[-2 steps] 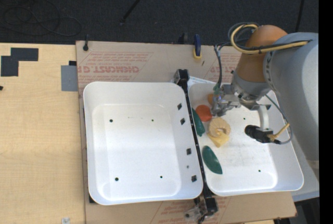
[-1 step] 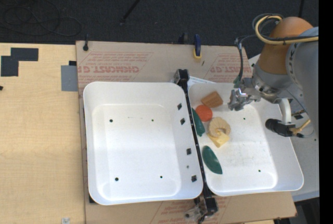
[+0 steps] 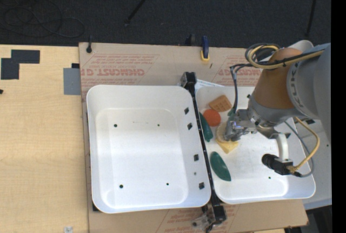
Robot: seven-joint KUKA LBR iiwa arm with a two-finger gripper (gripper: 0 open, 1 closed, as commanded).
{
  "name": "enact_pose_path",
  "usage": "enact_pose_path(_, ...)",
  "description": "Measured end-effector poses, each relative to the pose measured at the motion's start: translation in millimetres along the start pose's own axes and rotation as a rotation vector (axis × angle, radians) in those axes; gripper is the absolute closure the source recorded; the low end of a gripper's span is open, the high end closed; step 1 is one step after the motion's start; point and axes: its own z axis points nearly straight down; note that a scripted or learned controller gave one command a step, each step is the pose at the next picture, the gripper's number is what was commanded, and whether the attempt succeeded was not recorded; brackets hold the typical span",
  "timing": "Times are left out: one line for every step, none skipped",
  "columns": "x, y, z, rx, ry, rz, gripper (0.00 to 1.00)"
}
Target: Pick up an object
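Over the right bin point(image 3: 270, 186) the claw point(image 3: 233, 132) is lowered onto a yellow block point(image 3: 227, 145) lying beside an orange ball point(image 3: 212, 117) and green pieces, its grip cannot be told, and nothing is yet judged lifted.

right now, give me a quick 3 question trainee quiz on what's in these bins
1. True or false: the gripper hangs over the right bin.
2. Which object lies closest under the gripper? A. orange ball B. yellow piece C. green oval
3. Fill in: the tan block sits toward the bin's ____ edge, beyond the orange ball.

Key: 1 true. 2 B. 3 far.
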Motion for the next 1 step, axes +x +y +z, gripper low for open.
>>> enact_pose_path(-19.8, -99.2, 14.4, -0.024, -0.007, 0.003, 1.0)
